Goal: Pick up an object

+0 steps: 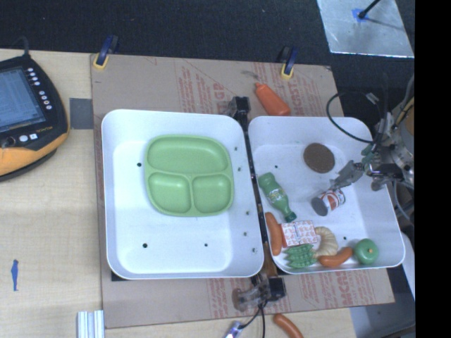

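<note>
Our tool is hovering over the right bin, close to a small can.

From the overhead camera, we are seeing the tool (350,173) reaching in from the right over the right bin (366,129), its tip just up and right of the small red-and-white can (329,201); whether its fingers are spread or pressed together we cannot tell. The can is lying tilted, its long axis running roughly toward the tool. A brown disc (319,157) is sitting near, up-left. We are judging the can the nearest target, down-left of the tool.
</note>
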